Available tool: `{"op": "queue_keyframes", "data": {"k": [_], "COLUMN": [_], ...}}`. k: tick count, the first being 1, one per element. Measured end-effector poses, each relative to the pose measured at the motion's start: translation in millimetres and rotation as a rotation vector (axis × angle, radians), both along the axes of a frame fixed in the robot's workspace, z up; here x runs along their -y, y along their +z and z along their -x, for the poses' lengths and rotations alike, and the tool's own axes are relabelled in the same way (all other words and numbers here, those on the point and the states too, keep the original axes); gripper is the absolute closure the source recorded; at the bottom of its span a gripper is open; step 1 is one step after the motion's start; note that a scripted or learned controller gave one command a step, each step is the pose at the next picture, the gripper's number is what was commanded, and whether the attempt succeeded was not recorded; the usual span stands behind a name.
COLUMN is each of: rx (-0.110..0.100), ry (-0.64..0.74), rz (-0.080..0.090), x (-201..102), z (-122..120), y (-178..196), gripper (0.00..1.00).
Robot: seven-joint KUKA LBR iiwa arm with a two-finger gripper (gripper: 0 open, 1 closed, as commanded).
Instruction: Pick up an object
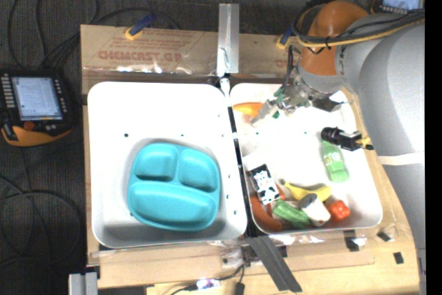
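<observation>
My gripper hangs over the far left part of the right bin, just right of an orange object lying in that bin's far left corner. Nothing can be seen held in it. Further along the right bin, a green bottle lies near the right wall. At the near end sits a cluster: a black-and-white box, a yellow banana, a green vegetable, a white piece and a red piece.
A turquoise divided plate fills the middle of the left bin. A ridge separates the two bins. The grey arm reaches in over the right bin's right wall.
</observation>
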State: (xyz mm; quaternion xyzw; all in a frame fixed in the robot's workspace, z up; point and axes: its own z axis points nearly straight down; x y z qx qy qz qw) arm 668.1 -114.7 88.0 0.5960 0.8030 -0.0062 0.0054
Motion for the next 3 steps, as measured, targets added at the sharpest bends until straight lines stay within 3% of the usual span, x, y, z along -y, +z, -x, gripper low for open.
{"op": "queue_keyframes", "data": {"k": [1,2,3], "rx": [-0.009,-0.004,-0.004], "ry": [0.001,0.079,-0.194], "rz": [-0.002,-0.015,-0.016], "x": [-0.5,-46.1,-50.3], "z": [1.6,60.6,103.7], "y": [7.6,93.9,113.1], "gripper": [1.00,1.00,1.00]}}
